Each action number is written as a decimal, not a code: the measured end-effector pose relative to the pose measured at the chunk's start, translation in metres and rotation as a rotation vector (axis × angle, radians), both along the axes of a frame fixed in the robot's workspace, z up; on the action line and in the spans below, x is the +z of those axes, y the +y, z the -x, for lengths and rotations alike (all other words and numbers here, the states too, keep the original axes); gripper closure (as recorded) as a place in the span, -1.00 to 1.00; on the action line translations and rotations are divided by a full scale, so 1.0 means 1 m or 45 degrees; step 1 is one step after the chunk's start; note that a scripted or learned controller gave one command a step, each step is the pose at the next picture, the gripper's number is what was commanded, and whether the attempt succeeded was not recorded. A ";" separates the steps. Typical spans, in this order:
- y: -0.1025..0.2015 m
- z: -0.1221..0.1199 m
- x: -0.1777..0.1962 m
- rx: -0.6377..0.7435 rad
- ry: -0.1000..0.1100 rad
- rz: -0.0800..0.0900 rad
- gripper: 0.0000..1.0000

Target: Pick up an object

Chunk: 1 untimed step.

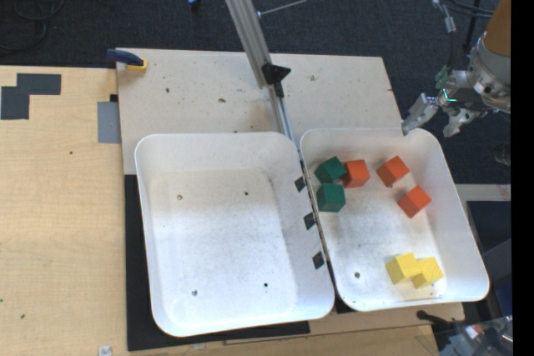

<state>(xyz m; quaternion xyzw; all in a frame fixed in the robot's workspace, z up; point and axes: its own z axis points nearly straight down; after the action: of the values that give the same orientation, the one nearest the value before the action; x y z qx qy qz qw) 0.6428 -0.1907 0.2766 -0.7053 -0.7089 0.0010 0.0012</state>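
1. Blocks: the right bin [457, 204] holds two green blocks [331, 183] touching each other near its left wall, an orange block [356, 172] touching the upper green one, two more orange blocks [393, 171] [414, 201] standing apart toward the right, and a yellow pair [414, 269] near the front corner.
2. Handling, judged: small rigid cubes, likely light, flat-faced and not fragile. Take hold across two opposite flat sides. The lone orange blocks give free room on every side; the green and orange cluster is crowded.
3. Left bin [167, 179]: no blocks seen inside.
4. Gripper [434, 114]: poised above and just outside the right bin's far right corner, apart from every block. The jaws look spread, with nothing between them.
5. Surface [200, 92]: pale board behind the bins, with a slanted metal rail [246, 17] rising from it.
6. Status, judged: no grasp made; approach pending.
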 end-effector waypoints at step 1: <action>0.007 0.006 -0.048 -0.002 0.005 -0.002 -1.00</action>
<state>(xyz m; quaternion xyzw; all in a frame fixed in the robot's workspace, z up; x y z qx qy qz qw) 0.6363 -0.1838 0.2282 -0.7059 -0.7083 0.0020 0.0030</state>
